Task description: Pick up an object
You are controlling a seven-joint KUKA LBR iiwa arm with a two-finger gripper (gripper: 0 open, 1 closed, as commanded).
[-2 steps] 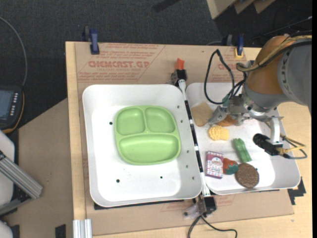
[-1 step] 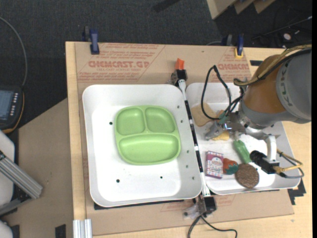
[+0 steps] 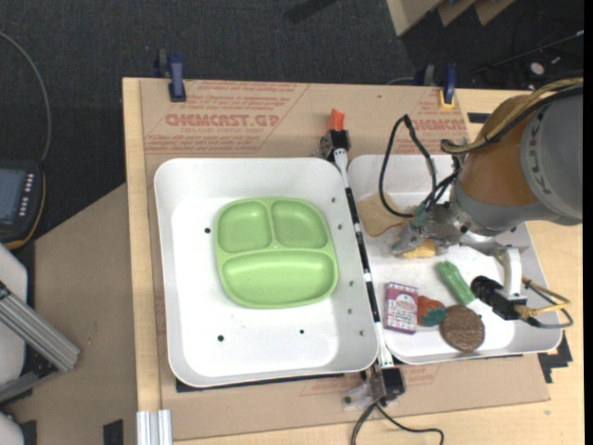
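My gripper [image 3: 417, 239] is low in the right bin [image 3: 394, 170], over a small yellow piece [image 3: 423, 247] directly beneath it; how it is set I cannot tell. A tan piece [image 3: 373, 214] lies just left. The green marker [image 3: 454, 281], pink card [image 3: 400, 307] and brown disc [image 3: 461, 328] crowd the near side.

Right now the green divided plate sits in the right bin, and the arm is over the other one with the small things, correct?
Not quite: the camera view shows the green divided plate in the left bin. The arm is over the right bin with the small things.
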